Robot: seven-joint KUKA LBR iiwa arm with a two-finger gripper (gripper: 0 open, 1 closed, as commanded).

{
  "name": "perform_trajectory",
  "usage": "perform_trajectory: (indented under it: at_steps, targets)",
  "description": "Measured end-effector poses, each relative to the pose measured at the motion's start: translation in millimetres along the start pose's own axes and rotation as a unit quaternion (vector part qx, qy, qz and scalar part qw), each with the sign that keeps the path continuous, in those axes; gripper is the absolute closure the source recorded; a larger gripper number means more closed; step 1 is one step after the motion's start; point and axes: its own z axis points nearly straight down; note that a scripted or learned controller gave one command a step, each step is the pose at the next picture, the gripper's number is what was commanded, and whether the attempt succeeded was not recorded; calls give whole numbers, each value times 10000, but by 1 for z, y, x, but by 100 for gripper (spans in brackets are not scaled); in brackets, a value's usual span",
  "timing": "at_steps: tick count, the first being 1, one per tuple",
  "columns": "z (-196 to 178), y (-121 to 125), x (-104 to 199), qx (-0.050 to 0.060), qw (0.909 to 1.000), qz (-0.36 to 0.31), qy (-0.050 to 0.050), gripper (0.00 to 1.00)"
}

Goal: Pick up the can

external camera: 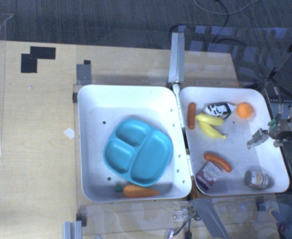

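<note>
The can [257,179] lies on its side in the right bin's [235,94] near right corner. The gripper [263,135] hovers at that bin's right edge, apart from the can; its fingers' state cannot be told.

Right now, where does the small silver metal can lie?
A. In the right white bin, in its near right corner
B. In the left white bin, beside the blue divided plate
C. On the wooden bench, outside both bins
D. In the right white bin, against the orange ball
A: the small silver metal can lies on its side in the near right corner of the right white bin, well apart from the orange ball.
</note>
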Motion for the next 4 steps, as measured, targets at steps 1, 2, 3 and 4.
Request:
perform_trajectory:
  at_steps: [1,2,3,4]
  targets:
    - [91,-12,0,-10,9979,641,8,0]
    - [100,-13,3,-17,9985,546,2,0]
    - [75,-13,29,-1,9948,1020,2,0]
    - [72,-14,4,-4,9970,773,-1,0]
